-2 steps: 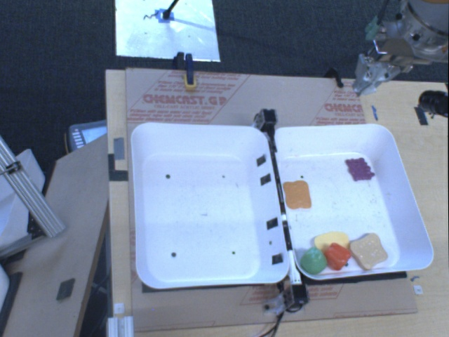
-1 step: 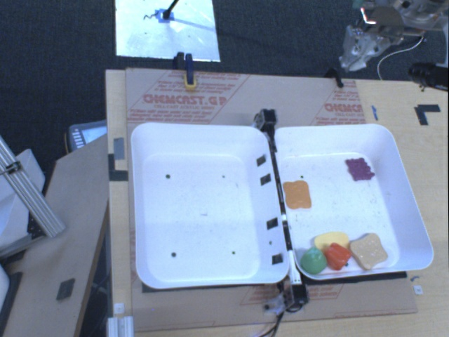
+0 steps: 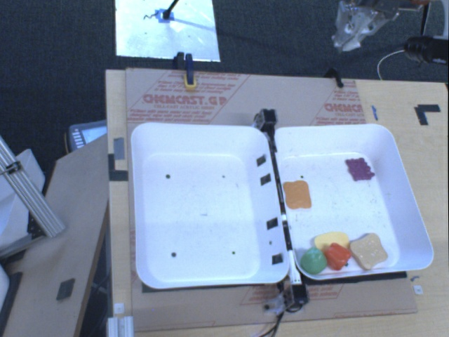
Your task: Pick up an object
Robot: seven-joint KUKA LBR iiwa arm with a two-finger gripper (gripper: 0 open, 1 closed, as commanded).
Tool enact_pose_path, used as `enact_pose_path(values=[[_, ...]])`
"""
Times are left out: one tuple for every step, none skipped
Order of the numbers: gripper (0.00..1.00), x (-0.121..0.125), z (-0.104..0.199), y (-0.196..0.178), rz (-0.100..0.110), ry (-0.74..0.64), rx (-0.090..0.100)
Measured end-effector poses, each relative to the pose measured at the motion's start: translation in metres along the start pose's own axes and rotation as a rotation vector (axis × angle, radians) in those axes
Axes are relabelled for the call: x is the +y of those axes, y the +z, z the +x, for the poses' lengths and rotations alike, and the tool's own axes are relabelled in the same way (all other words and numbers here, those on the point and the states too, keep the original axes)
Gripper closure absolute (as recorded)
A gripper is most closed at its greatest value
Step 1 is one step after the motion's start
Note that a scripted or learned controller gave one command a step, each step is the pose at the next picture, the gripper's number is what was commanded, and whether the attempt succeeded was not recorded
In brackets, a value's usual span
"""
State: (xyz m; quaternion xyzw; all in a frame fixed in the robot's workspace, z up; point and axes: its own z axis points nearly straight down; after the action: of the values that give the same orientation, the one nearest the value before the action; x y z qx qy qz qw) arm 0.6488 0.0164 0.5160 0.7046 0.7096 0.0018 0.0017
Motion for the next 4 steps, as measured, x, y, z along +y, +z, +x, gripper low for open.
enact_pose_path(values=[[1.00,-0.029,0.047,-0.019,0.004,-0.001,0.001],[1.00,-0.136,0.080,0.008,0.010,-0.002,0.001],[1.00,-0.161,0.116,-0.020,0.003,0.000,0.001],[1.00,-0.155,0.026,-0.008,0.005,0.015,-0.003]])
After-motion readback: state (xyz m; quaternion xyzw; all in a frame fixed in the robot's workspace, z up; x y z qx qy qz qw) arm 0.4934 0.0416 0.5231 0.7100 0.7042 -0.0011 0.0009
